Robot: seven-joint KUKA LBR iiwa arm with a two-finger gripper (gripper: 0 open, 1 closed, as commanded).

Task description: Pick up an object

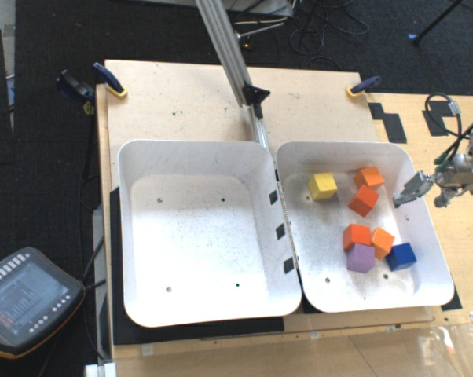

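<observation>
Plastic casing, grey with orange trim, marks the teach pendant [24,301] at the lower left of the frame. Above it sit two shallow white bins, smooth and round-cornered. The right bin [421,281] holds small matte cubes: a blue cube [401,256], a purple cube [361,258], two orange ones, then a yellow cube [324,186] and two more orange farther up. At the right edge, the gripper [413,188] hangs over the bin rim; whether it grips anything I cannot tell. A slanted aluminium rail [225,42] crosses the top.

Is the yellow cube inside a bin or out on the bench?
Inside. The yellow cube lies on the floor of the right bin, near its upper left, apart from the other blocks.
</observation>
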